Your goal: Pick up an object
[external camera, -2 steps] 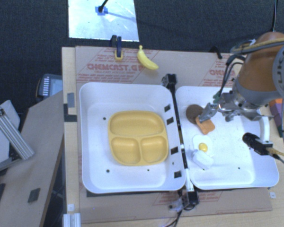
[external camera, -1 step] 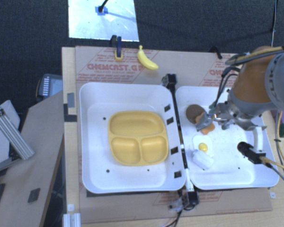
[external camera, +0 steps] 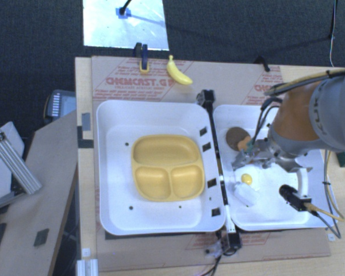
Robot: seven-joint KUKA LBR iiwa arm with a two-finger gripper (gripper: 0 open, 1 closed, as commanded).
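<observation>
— Looking down: what does the bench (external camera: 161,76) carry?

— A pale cardboard sheet with red lettering, on dark carpet. Two shallow white bins sit side by side. The left bin (external camera: 112,171) holds a glossy yellow divided tray (external camera: 164,167) with three rounded compartments. A plastic banana (external camera: 179,72) lies on the cardboard at the bins' twelve o'clock.

— And the arm?

— Grey, with an orange band (external camera: 293,117), it hangs over the right bin (external camera: 264,220). The gripper (external camera: 247,154) is low near the bin's centre; whether its fingers are spread or closed, I cannot tell.

— Objects there?

— A flat brown disc (external camera: 237,135) at eleven o'clock of the gripper, a small yellow ball (external camera: 247,179) just at six o'clock, and a white lump (external camera: 245,195) below that.
</observation>
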